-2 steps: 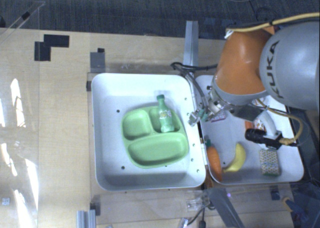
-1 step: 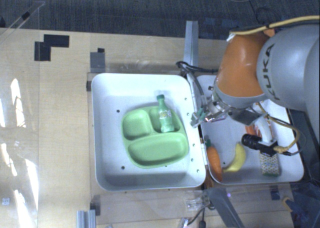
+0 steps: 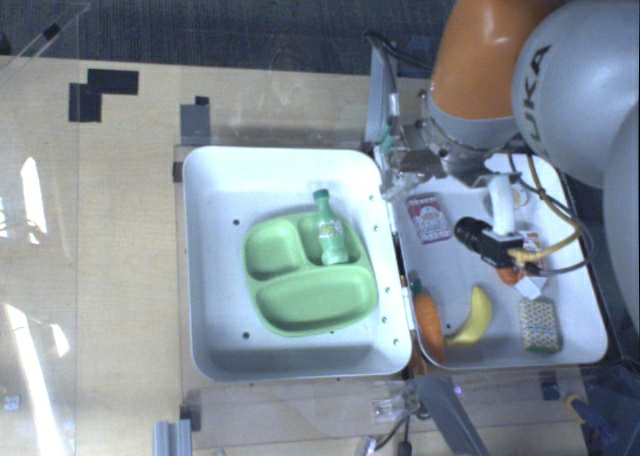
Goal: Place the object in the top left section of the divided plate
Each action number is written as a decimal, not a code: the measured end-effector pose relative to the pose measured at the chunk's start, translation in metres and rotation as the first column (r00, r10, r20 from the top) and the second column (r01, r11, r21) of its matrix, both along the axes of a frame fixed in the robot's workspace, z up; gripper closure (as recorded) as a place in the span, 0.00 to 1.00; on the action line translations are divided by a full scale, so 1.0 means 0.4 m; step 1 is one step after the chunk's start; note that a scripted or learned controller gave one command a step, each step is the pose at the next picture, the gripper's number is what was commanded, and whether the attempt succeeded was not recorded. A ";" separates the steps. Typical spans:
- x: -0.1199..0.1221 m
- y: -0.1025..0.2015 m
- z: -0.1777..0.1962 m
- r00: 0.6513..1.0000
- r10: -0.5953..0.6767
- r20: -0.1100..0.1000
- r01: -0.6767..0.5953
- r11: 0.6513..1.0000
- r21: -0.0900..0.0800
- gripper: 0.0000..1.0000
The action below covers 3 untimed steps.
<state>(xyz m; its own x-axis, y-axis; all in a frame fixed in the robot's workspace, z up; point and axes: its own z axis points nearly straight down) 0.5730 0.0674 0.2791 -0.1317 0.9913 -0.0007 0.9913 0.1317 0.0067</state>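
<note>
A green divided plate (image 3: 312,302) lies in the left bin (image 3: 215,244). A small clear green bottle (image 3: 328,231) rests in the plate's top right section, its cap pointing to the far side. The top left section (image 3: 271,247) holds nothing. My gripper (image 3: 398,170) hangs over the wall between the two bins, at the far corner of the right bin, right of the bottle and apart from it. Nothing shows between its fingers.
The right bin (image 3: 580,339) holds a red and white packet (image 3: 429,219), a banana (image 3: 474,316), a carrot (image 3: 429,321) against the near left wall and a speckled sponge (image 3: 539,324). The arm's bulk covers that bin's far right.
</note>
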 end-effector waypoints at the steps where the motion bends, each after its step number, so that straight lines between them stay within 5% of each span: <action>1: 0.040 -0.050 -0.119 0.983 0.182 -0.002 -0.182 0.983 -0.001 1.00; 2: 0.153 0.010 -0.231 0.969 -0.247 -0.004 0.247 0.969 0.000 1.00; 3: 0.090 0.166 -0.098 0.821 -0.572 -0.003 0.572 0.821 0.003 1.00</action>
